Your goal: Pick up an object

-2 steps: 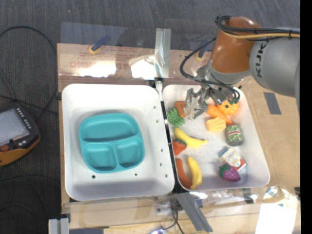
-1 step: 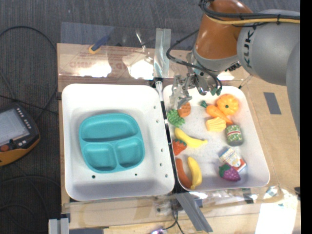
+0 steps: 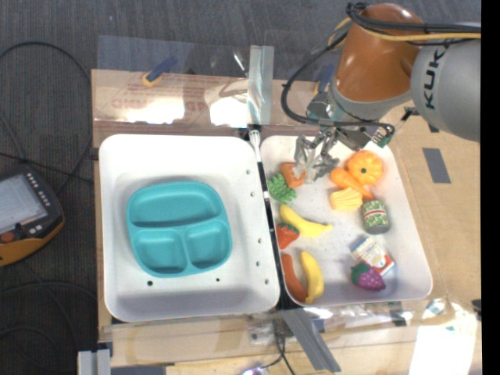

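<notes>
Teal tray (image 3: pixel 180 229) sits in the left bin (image 3: pixel 117 170), well left of the fingers. Gripper (image 3: pixel 314 161) low in the right bin (image 3: pixel 414 248), fingers slightly spread, nothing pinched; carrot (image 3: pixel 287 176) just left, pumpkin (image 3: pixel 366 167) right.

Dark grey carpet (image 3: pixel 47 22); tan bench (image 3: pixel 461 233).

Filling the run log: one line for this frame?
gripper: low in right white bin, over toy carrot | grasp: none visible | teal divided tray: left bin
</notes>
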Motion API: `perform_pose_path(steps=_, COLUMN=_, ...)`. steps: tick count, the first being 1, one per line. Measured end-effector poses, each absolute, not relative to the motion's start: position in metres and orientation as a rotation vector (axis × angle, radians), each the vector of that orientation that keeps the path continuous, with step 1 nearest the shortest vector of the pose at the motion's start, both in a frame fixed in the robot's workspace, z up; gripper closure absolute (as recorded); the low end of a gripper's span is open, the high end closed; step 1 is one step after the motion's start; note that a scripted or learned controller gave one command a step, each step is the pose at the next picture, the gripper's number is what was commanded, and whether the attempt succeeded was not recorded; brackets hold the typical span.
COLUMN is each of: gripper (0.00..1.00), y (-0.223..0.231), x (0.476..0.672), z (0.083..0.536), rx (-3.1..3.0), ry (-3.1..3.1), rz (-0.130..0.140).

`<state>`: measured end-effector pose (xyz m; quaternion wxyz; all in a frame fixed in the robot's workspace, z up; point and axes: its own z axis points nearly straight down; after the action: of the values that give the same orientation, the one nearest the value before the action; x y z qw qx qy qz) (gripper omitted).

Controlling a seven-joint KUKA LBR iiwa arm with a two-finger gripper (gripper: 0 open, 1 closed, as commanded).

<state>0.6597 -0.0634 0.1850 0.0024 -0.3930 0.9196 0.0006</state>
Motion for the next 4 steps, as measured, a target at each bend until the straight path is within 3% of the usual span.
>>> perform_pose_path(steps=1, gripper=1.00, y=-0.059, x=0.670, z=0.271, rx=-1.143, ry=2.918, rz=0.002)
perform_pose_path(steps=2, gripper=1.00, y=-0.180, x=0.632, z=0.192, rx=-0.965, ry=2.988, rz=-0.001)
perform_pose_path(steps=3, gripper=1.00, y=-0.103, x=0.569, z=0.148, rx=-0.646, ry=3.074, rz=0.002)
perform_pose_path(steps=4, gripper=1.00, y=-0.117, x=0.621, z=0.092, rx=-0.032, ry=3.130, rz=-0.004)
